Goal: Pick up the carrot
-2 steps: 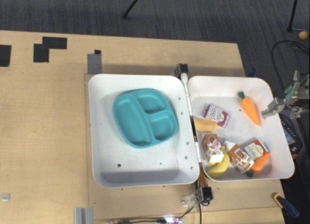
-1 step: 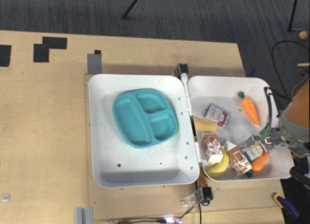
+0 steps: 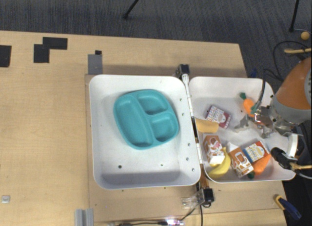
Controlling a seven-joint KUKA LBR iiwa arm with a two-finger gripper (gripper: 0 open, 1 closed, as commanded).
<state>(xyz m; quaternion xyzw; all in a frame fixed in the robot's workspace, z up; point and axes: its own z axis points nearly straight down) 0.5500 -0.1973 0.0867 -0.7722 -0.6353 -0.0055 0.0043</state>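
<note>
over the right bin (image 3: 229, 84), toward its far-right side, the gripper (image 3: 257, 118) sits low above the floor of the bin, arm reaching in from the right with the orange band above the wrist. finger state: cannot tell from this angle, metal parts overlap and blur; nothing can be made out between them.

two orange carrot-like items in that bin. one carrot (image 3: 248, 105), green top, lies just beside the gripper on its far side, near or touching the hardware; cannot tell which. a second orange piece (image 3: 263, 164) lies at the near-right corner, against a small carton (image 3: 254, 152).

other contents: pink-and-white packet (image 3: 218, 116), yellow wedge (image 3: 206, 126), banana (image 3: 221, 167), another carton (image 3: 239, 161), snack pack (image 3: 213, 147). left bin (image 3: 100, 122) holds a teal divided plate (image 3: 146, 118).

judgement: step in hand is the approach/descent onto the upper carrot; grasp not yet confirmed. next move calls for the fingers to straddle the carrot across its narrow width, close, then lift straight up. risk: carrot is close to the bin wall, so a finger could clip the rim or nudge it away.
</note>
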